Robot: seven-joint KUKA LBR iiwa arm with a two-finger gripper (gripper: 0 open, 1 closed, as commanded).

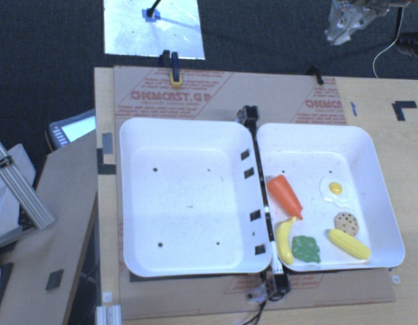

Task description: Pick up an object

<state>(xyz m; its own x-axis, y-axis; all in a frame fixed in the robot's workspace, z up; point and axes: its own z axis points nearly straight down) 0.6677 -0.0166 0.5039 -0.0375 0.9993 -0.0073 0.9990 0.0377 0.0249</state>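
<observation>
The right bin [361,141] holds several toy foods. An orange carrot [285,193] lies near its left wall. A yellow banana [284,240] curves below the carrot, and a green leafy piece [306,249] rests beside the banana. A fried egg [335,189] lies toward the right, with a brown cookie [345,223] under it and a yellow corn cob [349,244] at the front right. My gripper [344,24] hangs high at the top right, beyond the far edge of the bench and well away from the bins.
The left bin [128,202] stands beside the right one, with a black clip strip [258,195] along their shared wall. A shiny metal plate [153,17] lies on the dark floor at the back. A white cable [391,46] loops near the gripper.
</observation>
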